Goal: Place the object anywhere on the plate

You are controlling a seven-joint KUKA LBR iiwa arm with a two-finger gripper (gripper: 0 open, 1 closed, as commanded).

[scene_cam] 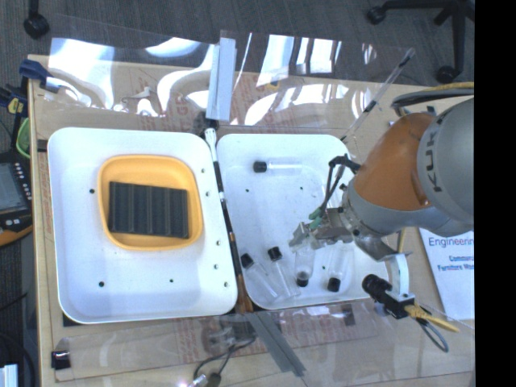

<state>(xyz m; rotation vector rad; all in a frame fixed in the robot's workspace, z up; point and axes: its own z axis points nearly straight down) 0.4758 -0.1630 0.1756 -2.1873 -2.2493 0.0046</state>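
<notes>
Since the clear black-capped vials (300,266) lie scattered in the right white bin (242,156), my tool (316,234) hovers there; its grip I cannot tell, far from the yellow plate (148,170).

arm (451,156): grey | orange band | black lettering | dark cables

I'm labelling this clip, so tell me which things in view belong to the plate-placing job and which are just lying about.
Part of the job:
- yellow plate with a dark ridged insert, in the left bin
- clear vials with black caps scattered in the right bin
- gripper, low over the vials

Just lying about:
- printed paper sheet on the bench
- handheld device at the left edge
- office chair base on the floor
</notes>
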